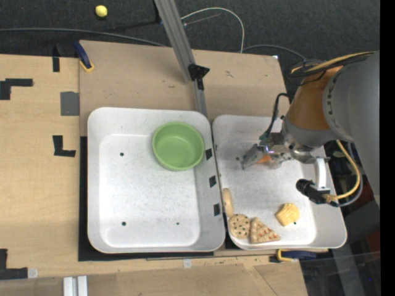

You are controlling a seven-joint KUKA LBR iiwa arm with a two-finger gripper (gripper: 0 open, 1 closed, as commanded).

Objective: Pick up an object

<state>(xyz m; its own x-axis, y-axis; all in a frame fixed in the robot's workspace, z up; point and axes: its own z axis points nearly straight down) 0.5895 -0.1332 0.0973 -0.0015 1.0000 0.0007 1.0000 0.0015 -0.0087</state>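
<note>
My gripper (252, 159) is low over the middle of the right bin (247, 128), reaching in from the right under the orange-banded wrist. A small orange object (266, 160) shows right against the gripper's body; whether it is held is hidden. A yellow chunk (287, 214) lies near the bin's front right. A round speckled cookie (239, 226) and a pizza-like wedge (262, 232) rest at the front edge. A pale beige piece (228, 200) lies along the bin's left wall.
A green bowl (178, 145) stands at the back right of the left bin (111, 184). A slanted metal pole (179, 36) runs down to the divide between the bins. Cables loop beside the arm at right.
</note>
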